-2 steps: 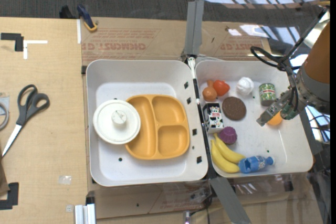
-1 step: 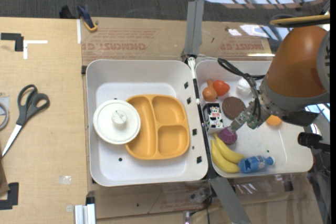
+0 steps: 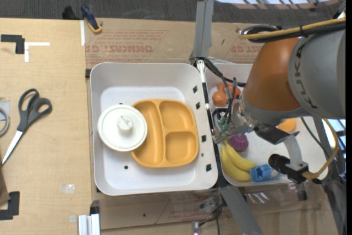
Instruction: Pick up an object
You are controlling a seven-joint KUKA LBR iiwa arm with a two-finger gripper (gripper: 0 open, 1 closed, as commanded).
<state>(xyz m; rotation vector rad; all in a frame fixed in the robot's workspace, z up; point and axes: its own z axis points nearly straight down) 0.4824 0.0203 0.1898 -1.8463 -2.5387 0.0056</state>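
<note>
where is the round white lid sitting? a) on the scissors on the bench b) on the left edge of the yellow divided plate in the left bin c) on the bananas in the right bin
b: the round white lid overlaps the left edge of the yellow divided plastic plate inside the left white bin, far from the yellow bananas and the black-handled scissors.

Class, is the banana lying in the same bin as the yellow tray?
No: the banana lies in the right bin, the yellow tray in the left.
</note>
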